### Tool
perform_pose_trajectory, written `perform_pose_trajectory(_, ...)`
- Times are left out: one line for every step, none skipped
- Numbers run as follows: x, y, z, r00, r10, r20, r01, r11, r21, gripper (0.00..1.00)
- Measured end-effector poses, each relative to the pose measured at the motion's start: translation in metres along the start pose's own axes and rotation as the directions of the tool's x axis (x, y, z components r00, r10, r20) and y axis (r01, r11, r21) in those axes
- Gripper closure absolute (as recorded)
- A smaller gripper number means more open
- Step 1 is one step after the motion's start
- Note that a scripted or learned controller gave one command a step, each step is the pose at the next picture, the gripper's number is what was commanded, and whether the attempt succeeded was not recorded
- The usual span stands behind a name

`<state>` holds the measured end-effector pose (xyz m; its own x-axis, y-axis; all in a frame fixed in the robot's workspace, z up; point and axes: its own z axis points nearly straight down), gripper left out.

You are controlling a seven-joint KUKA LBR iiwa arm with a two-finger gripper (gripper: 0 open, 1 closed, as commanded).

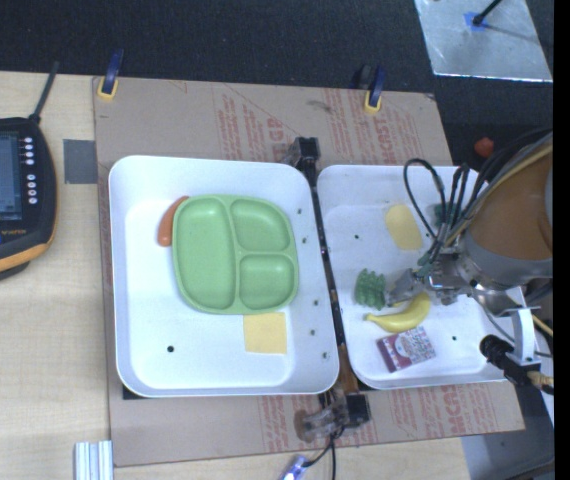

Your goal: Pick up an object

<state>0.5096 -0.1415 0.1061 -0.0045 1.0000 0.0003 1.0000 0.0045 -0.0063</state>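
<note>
The left bin [125, 268] holds a green divided plate [233, 253] and a yellow square [266, 332]. In the right bin [355, 353], the gripper [412, 286] sits low between the green broccoli piece [370, 288] and the banana [401, 315]; how far its fingers are spread I cannot tell. This looks like the reaching step, and next it would need to close on one object and lift.

Yellow banana [401, 316] lying flat in right bin [360, 363] (curved, tips up), just beside green broccoli [370, 288].

A green divided plastic plate [235, 254] and a flat yellow square [266, 333] are held in the left white bin [135, 268]; a yellow plastic banana [402, 315] and a green broccoli piece [370, 288] are held in the right white bin [360, 193].
</note>
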Motion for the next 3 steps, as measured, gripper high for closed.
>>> perform_pose_trajectory(-0.001, 0.0, -0.01, 1.0, -0.002, 0.002, 0.002, 1.0, 0.001, 1.0)
perform_pose_trajectory(-0.001, 0.0, -0.01, 1.0, -0.001, 0.002, 0.001, 1.0, 0.0, 0.0)
perform_pose_trajectory(-0.011, 0.089, 0.014, 1.0, 0.001, 0.0, -0.001, 1.0, -0.004, 0.0)
